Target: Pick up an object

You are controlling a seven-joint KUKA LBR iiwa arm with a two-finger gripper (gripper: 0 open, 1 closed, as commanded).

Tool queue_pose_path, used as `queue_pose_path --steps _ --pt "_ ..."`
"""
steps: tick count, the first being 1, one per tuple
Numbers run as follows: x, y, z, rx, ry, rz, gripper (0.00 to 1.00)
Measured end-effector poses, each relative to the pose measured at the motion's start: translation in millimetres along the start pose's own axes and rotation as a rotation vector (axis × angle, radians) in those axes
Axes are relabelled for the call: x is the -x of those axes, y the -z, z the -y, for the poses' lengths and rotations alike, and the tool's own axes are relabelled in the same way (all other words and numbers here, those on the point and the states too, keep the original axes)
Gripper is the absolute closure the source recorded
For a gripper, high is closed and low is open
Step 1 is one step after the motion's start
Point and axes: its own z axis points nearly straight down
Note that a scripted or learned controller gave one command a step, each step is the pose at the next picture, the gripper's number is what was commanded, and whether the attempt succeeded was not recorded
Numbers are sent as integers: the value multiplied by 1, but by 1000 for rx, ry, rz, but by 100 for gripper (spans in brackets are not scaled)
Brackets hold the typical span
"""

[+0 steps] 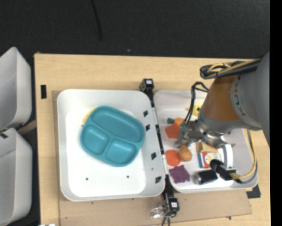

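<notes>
The grey arm [225,105] is reaching in from the right and is hanging its gripper [187,136] low over the right bin [173,98]. That is probably because all the small graspable things are lying there. The jaws are pointing down into the cluster, but the wrist is covering them, so I cannot tell how far open they are or whether anything is sitting between them. A red-orange piece [172,131] is lying just beside the gripper toward the middle wall. A brownish round object [184,152] is sitting just below it, and to my judgement these two are the likely targets. A red piece [173,158] and a purple piece [180,173] are lying nearer the front, and a small white carton [207,159] is resting beside them. The left bin [72,175] is carrying a teal divided plate [113,135], well apart from the gripper and probably too wide for it to grasp.
</notes>
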Motion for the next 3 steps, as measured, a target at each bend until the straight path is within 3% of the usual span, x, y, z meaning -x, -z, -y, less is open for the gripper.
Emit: queue_pose_path --steps 3 --pt "-1 136 -14 8 13 3 100"
